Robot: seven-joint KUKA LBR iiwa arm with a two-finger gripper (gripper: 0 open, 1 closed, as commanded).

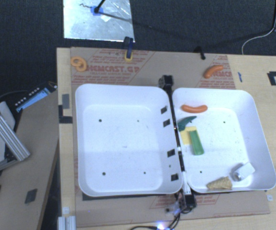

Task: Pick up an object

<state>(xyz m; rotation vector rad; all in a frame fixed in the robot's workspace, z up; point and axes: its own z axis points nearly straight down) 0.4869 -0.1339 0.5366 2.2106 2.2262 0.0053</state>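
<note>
Camera view: we see an orange sausage [194,108] lying in the right-hand bin [258,128]. We judge it light, smooth and perhaps slippery, best gripped across its middle. We cannot tell the claw's state.

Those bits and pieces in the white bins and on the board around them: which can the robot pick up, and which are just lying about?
Likely for picking, in the right bin:
orange sausage
dark green piece
yellow block
green block
tan wedge
grey-white piece

Lying about, outside the bins:
pretzel
second sausage
yellow clamp
foil sheet
</note>
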